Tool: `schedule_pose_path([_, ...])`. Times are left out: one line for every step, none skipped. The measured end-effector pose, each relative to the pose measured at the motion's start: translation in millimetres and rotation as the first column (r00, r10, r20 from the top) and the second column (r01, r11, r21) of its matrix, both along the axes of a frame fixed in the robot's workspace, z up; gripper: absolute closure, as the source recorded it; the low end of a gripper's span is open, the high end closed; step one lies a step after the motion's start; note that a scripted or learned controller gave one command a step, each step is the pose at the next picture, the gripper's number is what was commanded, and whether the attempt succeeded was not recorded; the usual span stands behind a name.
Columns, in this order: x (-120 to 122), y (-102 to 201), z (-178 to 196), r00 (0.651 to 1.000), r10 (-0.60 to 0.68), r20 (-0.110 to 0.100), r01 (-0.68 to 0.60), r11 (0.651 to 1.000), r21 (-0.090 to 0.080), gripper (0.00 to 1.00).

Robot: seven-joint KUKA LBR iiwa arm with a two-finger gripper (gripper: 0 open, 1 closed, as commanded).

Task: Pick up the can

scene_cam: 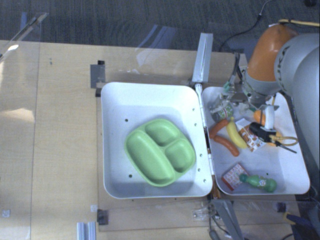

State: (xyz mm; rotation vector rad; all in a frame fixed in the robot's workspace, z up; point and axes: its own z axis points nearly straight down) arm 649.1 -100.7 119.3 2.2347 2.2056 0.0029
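Observation:
The grey arm with its orange band comes in from the right over the right bin (300, 184). Its gripper (231, 98) hangs low over that bin's far left corner. Right under it lies a silvery, partly green thing (220, 107) that looks like the can, close to the bin wall. The wrist hides the top of the can. I cannot tell whether the gripper touches it.
Near the can lie a yellow banana (235, 134), two orange-red sausages (226, 144) and a red-and-white packet (249, 134). A patterned box (232, 175) and a green bottle (258, 182) lie at the front. The left bin (115, 101) holds a green divided plate (160, 151).

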Motion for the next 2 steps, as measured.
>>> schedule_pose_path([2, 1, 12, 1.000, 0.002, 0.007, -0.002, 1.000, 0.001, 1.00])
schedule_pose_path([21, 57, 131, 0.998, 0.059, 0.007, -0.059, 0.998, -0.001, 1.00])
